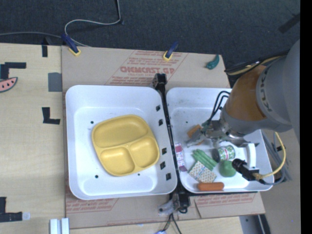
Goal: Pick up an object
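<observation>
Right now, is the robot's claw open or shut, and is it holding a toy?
Claw: low in the right bin over the toys; open, shut or holding cannot be told.

Both bins (78, 130) look like smooth white plastic — the yellow divided tray (126, 144) matt plastic, the bench (97, 67) rough cardboard.
</observation>
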`<control>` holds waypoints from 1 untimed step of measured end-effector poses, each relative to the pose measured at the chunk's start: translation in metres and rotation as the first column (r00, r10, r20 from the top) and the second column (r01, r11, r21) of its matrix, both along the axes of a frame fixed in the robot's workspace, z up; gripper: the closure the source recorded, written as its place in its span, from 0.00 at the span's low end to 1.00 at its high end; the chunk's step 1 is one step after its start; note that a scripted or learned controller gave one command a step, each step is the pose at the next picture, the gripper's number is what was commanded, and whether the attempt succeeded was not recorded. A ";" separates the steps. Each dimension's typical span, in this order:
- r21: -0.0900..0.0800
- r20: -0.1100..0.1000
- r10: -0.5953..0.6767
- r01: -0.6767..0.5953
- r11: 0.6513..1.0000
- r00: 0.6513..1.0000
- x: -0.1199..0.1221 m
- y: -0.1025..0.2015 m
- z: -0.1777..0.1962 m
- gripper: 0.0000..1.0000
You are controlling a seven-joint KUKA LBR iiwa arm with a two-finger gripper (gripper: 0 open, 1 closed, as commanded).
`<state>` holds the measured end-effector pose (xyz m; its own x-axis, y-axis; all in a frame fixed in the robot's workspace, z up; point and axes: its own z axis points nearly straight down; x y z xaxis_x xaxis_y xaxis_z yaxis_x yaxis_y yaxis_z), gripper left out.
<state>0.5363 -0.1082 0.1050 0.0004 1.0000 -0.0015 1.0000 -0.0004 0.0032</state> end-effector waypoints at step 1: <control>-0.001 -0.002 -0.001 0.001 1.000 1.000 0.000 0.005 -0.019 0.00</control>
